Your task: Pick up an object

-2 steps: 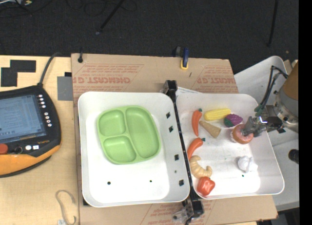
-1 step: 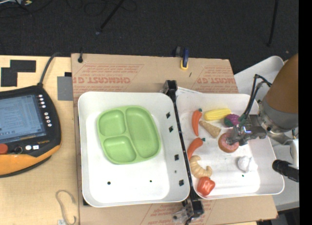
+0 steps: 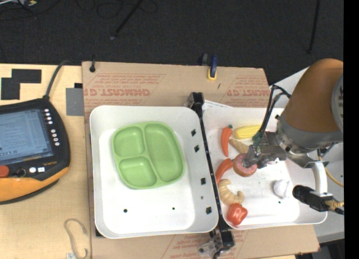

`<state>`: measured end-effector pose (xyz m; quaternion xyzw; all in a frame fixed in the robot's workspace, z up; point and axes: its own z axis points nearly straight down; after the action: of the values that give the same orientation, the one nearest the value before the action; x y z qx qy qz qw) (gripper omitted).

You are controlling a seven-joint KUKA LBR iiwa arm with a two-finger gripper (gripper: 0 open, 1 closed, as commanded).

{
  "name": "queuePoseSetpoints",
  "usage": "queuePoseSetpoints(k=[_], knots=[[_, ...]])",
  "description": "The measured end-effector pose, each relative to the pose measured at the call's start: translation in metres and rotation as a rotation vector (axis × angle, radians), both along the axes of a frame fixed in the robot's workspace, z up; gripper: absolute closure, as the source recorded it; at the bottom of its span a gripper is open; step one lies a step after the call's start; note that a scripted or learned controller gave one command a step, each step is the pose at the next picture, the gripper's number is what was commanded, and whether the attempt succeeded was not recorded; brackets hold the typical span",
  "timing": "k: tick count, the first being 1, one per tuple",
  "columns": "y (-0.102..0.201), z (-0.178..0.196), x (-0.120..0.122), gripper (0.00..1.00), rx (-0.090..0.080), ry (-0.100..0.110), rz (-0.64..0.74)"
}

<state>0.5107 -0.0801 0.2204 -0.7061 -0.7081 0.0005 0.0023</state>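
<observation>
Two white bins sit on the worktop; the right bin (image 3: 291,210) holds the toy food. The gripper (image 3: 251,157) is low over a pink round piece (image 3: 243,167): the reach-and-grasp step. I cannot tell how the fingers stand; next comes closing, then lifting.

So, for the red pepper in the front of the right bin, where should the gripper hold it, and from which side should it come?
Probably from straight above, closing across the wide body of the red pepper. It lies near the front wall of the right bin, and the beige curved piece touches its far side, so a side approach looks crowded. The fingers could close left to right, where there seems to be bare floor.
</observation>
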Motion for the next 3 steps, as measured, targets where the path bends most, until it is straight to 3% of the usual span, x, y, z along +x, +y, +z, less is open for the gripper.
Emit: queuePoseSetpoints(k=[1, 2, 3], knots=[[0.049, -0.004, -0.015, 1.00, 0.000, 0.001, 0.000], [0.064, 0.003, -0.027, 1.00, -0.001, 0.001, -0.002], [0.045, 0.007, -0.027, 1.00, -0.003, -0.001, -0.004]])
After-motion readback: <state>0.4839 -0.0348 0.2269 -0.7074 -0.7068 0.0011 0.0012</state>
